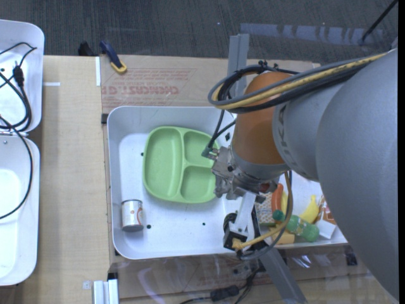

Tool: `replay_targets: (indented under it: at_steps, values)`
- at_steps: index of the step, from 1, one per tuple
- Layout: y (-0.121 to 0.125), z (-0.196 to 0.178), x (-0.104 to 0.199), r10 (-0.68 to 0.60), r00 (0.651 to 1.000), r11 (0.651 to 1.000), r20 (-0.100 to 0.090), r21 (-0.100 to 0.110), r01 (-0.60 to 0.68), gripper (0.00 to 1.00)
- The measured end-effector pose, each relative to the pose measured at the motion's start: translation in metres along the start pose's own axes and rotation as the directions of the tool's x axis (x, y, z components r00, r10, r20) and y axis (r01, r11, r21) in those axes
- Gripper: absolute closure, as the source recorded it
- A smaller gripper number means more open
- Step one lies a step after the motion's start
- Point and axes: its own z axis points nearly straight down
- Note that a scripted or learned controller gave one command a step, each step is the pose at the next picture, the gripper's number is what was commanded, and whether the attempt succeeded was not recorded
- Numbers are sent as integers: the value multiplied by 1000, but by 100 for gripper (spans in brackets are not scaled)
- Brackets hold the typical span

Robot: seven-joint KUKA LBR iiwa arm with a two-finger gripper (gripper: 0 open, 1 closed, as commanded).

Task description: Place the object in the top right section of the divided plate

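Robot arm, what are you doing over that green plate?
The robot arm reaches in over a white bin. A green divided plate lies in the bin, with nothing in the sections that show. A small silver can lies beside the plate, near its lower left corner. Colourful toy food sits to the right, under the arm.

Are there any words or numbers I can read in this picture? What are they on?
Cardboard sheet behind the bin: faint reddish printed lettering, seemingly mirrored or upside down, too blurred to read.
Small metal can: no readable label.
Green divided plate: no text.
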Motion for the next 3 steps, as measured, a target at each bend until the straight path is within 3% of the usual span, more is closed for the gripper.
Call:
replay_targets:
  at_steps: [1, 2, 3]
  values:
    - [-18, -9, 42, -54, 999, 999, 0, -2, 54, 100]
    - [45, -6, 59, -155, 988, 988, 1, -2, 155, 100]
    - [45, -6, 59, -157, 988, 988, 1, -2, 157, 0]
